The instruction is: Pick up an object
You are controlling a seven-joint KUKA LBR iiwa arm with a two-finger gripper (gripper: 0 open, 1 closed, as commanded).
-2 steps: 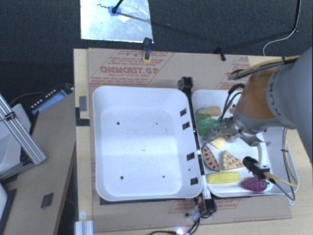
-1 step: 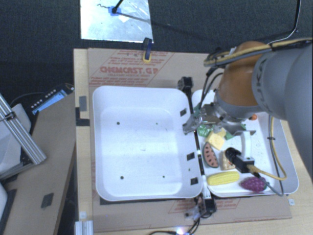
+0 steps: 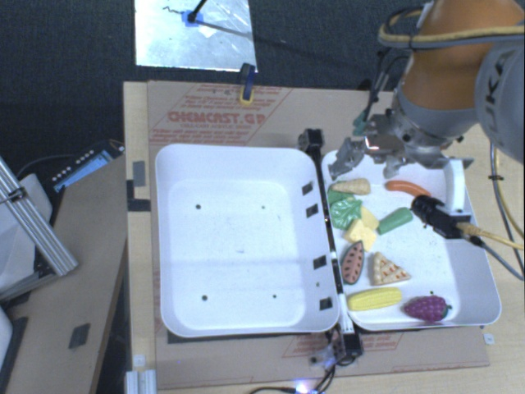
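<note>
Gripper hovers above the right bin's far corner, its grip state unreadable; it should drop straight onto the toy bread roll, centring before closing.

Arm over right bin, toy food below.
Grey/orange arm's gripper hangs at rear of shallow white right-hand bin, nr pale bread-shaped toy; yellow plastic corn cob and purple grape bunch at front.

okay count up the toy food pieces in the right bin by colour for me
Yellow or tan: 4 (corn, pizza slice, cheese, tan piece)
Green: 2 (leafy piece, green pod)
Orange-red: 1
Brown: 1
Purple: 1, grapes
Total: 9
</note>
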